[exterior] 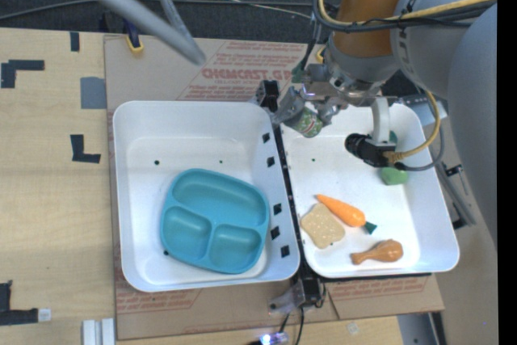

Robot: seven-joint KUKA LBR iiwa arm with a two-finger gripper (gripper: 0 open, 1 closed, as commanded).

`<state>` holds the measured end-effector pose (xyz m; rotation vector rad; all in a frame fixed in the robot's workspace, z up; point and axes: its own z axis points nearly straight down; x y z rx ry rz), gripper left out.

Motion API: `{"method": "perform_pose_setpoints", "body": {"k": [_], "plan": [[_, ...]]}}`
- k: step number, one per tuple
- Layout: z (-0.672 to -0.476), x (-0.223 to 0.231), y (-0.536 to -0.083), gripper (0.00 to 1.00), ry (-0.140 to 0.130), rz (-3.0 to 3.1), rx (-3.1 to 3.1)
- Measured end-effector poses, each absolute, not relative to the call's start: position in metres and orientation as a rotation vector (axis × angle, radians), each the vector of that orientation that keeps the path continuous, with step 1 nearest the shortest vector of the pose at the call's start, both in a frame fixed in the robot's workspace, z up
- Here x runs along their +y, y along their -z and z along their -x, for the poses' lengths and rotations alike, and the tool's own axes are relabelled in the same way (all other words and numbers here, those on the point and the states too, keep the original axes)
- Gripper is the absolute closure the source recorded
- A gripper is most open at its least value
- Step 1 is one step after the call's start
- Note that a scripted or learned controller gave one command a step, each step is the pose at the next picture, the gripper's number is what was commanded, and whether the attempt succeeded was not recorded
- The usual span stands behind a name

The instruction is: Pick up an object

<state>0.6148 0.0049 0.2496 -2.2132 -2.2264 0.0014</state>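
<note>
I see the claw (309,111) over the back left corner of the right bin (420,258), clenched on what looks like a small green can (307,124), its long axis tilted; the label is too blurred to read. The right bin holds a carrot (341,210) pointing left-back, a cracker (322,227), a drumstick (377,253) and a green block (393,174). The left bin (129,174) holds a blue divided plate (214,220).

grey arm (452,20) from the right, pincer (303,111) low, seemingly tilted leftward
</note>
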Motion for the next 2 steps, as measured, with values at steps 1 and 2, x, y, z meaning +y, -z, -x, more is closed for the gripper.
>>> {"method": "perform_pose_setpoints", "body": {"k": [1,2], "plan": [[-0.607,0.057,-0.247,1.0,-0.002,2.213,-2.227],[-0.591,0.103,-0.226,1.0,-0.005,2.215,-2.225]]}}
